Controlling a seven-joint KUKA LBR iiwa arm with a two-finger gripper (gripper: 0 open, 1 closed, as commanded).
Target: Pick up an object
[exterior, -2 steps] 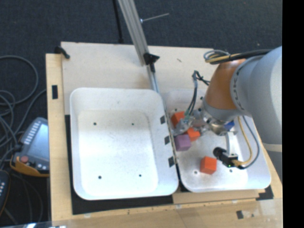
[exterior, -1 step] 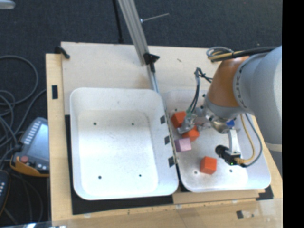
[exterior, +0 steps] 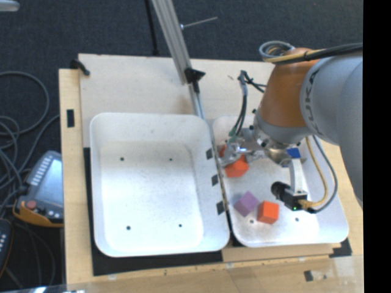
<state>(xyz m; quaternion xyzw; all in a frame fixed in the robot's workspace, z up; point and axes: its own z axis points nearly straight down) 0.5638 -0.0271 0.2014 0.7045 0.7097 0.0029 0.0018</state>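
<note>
- The thing I am going for is an orange ball (exterior: 237, 166). It sits in the right bin (exterior: 330, 224), near the wall that this bin shares with the left bin (exterior: 153, 182).
- My gripper (exterior: 235, 154) is right over the ball, touching it or almost touching it. The metal parts cover the top of the ball, so I cannot tell what grip I have, or whether I hold the ball at all.
- I think the job is about half done. I have reached down to a thing. What is left is to get a good hold and lift it up off the bin floor. The ball looks like it is resting low in the bin, so I judge that it is not picked up yet.
- The ball looks round, so it has no long side and does not point any way. I can grab it from any side.
- A purple block (exterior: 246, 203) lies a bit closer to the front of the bin. It is turned a little, with one corner toward the front.
- An orange cube (exterior: 268, 212) sits just beside the purple block.
- A small blue thing (exterior: 294, 154) peeks out under my wrist. I cannot tell what it is.
</note>
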